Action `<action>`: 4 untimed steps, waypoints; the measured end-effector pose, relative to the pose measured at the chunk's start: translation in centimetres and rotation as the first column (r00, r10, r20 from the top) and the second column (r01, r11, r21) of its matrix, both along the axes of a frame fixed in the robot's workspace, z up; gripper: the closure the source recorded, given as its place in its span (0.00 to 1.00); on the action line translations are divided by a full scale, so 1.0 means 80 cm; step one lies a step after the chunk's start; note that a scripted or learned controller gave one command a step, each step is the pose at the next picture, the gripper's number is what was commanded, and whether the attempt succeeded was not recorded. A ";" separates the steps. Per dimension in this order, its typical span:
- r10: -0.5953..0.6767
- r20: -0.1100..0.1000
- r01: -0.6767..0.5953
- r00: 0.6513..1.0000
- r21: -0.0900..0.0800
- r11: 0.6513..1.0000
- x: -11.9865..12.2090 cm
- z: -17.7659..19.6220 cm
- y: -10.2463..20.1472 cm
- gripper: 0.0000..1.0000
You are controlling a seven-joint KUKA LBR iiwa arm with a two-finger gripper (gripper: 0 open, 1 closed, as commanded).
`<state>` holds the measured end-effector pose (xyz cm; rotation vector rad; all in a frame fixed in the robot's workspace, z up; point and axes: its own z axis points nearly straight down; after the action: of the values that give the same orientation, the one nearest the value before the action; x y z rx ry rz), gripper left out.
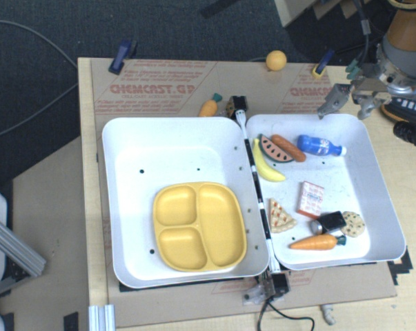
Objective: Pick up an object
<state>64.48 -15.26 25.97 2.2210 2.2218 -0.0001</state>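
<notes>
My gripper (350,101) hangs over the far rim of the right bin (373,185), open, with nothing between its two fingers. In that bin lie a blue bottle (319,145), a sausage (289,148), a watermelon slice (272,150), a banana (265,168), a pink packet (310,198), a pizza slice (280,216), a small black object (331,222), a cookie (352,223) and a carrot (315,242). The blue bottle lies nearest the gripper, below and to its left.
The left bin (125,185) holds a yellow divided plate (197,225). Behind the bins, on the cardboard, sit a small orange toy (209,107) and an orange ball (276,60). Blue clips (121,56) hold the cardboard's far edge.
</notes>
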 end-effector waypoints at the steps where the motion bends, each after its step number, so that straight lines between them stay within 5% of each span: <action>1: 0.001 -0.002 -0.001 1.000 0.001 1.000 -0.002 -0.103 0.057 0.00; 2: -0.001 -0.002 0.001 1.000 0.000 1.000 -0.100 -0.220 0.046 0.00; 3: -0.002 -0.002 0.002 1.000 0.001 1.000 -0.169 -0.219 0.042 0.00; 4: 0.000 0.001 0.000 1.000 0.000 1.000 -0.148 -0.219 0.075 0.00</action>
<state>52.65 -9.27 8.43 2.2207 2.2211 0.0013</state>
